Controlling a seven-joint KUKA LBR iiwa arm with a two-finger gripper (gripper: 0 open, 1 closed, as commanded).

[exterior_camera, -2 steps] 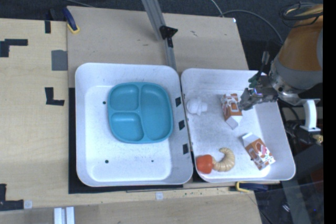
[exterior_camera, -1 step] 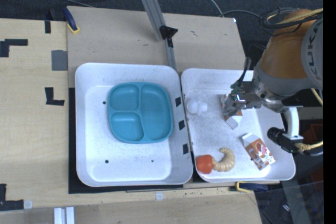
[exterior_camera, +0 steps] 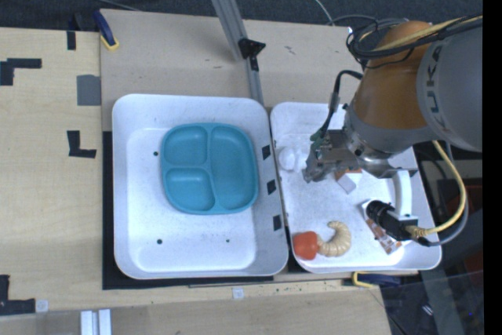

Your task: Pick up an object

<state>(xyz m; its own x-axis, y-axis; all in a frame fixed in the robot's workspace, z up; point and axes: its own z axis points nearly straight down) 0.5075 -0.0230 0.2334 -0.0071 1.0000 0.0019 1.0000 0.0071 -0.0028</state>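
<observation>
Camera view: arm comes in from the right of the frame and hangs over the right bin. The tool is low over the upper-left part of that bin. The wrist body blocks the line of sight, so I can't tell if the tool is spread or pressed together. Nothing visibly pinched.

Candidate objects are all in the right bin:
- pale item, roundish, just left of the tool, near the wall shared with the left bin. Low contrast against the white floor, so its shape is unclear.
- red item in the lower-left corner of the bin.
- tan curved item touching the red one on its right.

Left bin carries a teal divided plate, lying flat mid-bin, well apart from the tool.

Read: the tool's position makes the pale item the likely target, since it's the closest. Sitting near the wall leaves little room on that side, so there's a risk of clipping the rim or nudging it away. The red/tan pair sits tight in a corner, which looks like a harder approach. The pick doesn't look done yet.

The surface around the bins plays no part.
</observation>
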